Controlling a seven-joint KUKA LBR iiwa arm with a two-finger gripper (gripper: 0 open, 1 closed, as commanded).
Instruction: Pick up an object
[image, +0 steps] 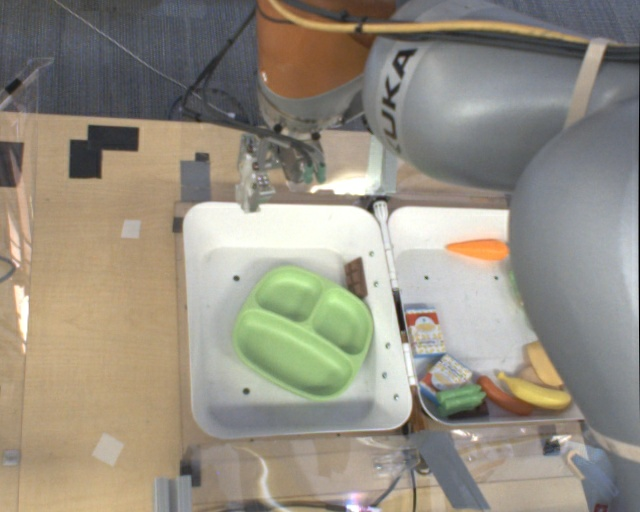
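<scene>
My gripper (281, 180) hangs over the far rim of the left bin (197, 300), its fingers spread apart and nothing between them. Below it in that bin lies a green divided plate (303, 331), with a small brown bar (355, 279) against the plate's far right edge. The right bin (470, 300) holds an orange carrot (478, 249) at the back, a small printed carton (425, 331) near the divider, and at the front a packet (450, 373), a green piece (460, 401), a red piece (506, 396) and a banana (537, 392).
The grey arm covers the upper right of the view and part of the right bin. Wooden bench (100, 320) stretches to the left of the bins, with black markers (100, 150) at the back. Cables run behind the bins.
</scene>
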